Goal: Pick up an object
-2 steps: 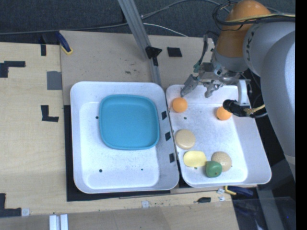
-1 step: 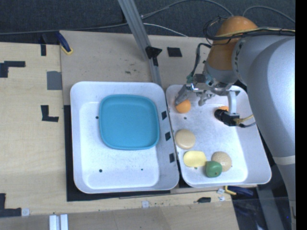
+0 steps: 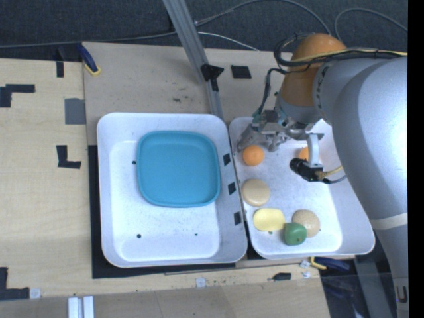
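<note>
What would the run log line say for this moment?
claw: above orange ball, right bin | grasp: not seen | left bin: blue plate

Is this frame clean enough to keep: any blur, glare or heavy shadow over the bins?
Camera view: the blue plate and orange ball look sharp; the lighting is even, with soft shadows; the near arm looks large and soft-edged, throwing shade around the hand.
</note>
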Tool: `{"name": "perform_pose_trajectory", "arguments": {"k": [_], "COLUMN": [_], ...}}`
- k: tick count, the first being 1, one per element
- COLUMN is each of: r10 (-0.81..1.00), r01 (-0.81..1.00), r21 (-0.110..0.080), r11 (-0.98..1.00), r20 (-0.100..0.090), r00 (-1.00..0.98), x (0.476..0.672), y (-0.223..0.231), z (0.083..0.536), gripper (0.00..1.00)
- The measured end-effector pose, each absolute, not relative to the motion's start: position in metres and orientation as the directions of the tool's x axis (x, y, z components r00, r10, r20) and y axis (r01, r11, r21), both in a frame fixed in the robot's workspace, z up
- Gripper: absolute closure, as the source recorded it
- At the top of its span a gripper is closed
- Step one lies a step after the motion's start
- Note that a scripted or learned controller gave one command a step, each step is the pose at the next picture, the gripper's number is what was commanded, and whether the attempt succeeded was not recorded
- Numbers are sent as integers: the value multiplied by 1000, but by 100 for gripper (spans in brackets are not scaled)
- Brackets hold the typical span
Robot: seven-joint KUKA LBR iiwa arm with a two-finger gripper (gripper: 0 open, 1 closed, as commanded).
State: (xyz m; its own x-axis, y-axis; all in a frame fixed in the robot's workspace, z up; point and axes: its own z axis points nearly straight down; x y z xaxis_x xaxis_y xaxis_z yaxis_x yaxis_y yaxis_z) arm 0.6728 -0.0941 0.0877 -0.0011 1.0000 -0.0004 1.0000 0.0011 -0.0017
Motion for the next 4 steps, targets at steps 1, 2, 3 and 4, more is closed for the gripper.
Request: {"name": "perform_pose_trajectory", "arguments": {"k": [1, 2, 3, 4], "r10": [1000, 1000, 1000, 1000], "r01": [1000, 1000, 1000, 1000], "r21": [0, 4, 4, 2], "r11": [1, 1, 1, 1], "r20": [-1, -1, 0, 0], "r00": [-1, -1, -1, -1], "x": [673, 672, 669, 669], "y": [-94, -103, -110, -110], "z": [99, 149, 196, 224], "gripper": [100, 100, 100, 100]}}
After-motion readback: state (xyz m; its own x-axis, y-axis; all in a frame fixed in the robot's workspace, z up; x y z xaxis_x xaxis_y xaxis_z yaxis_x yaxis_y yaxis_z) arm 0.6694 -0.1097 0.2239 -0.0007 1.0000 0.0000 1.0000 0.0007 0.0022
